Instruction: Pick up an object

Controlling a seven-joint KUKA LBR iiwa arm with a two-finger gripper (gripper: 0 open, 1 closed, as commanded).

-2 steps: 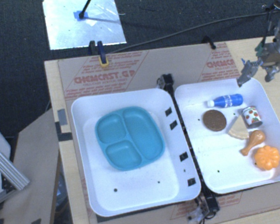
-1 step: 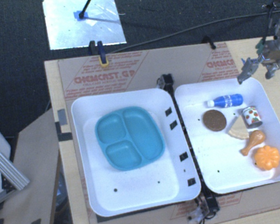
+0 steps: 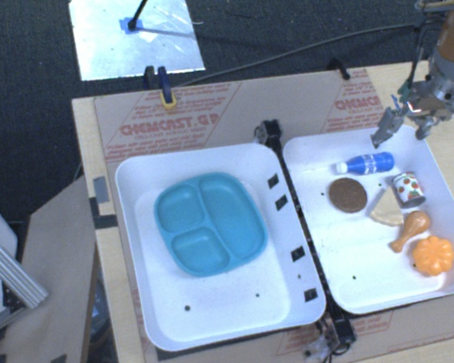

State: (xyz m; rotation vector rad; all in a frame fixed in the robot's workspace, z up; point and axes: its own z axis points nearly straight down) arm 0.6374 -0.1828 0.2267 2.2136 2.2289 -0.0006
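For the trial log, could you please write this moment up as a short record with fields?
left bin: blue divided tray
right bin: blue bottle, brown disc, small can, drumstick, orange pumpkin
gripper: open, above the right bin's far right corner, holding nothing
nearest item to gripper: blue bottle

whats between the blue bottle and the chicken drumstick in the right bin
In the camera view, between the blue bottle and the drumstick lie the brown disc and a pale wedge.
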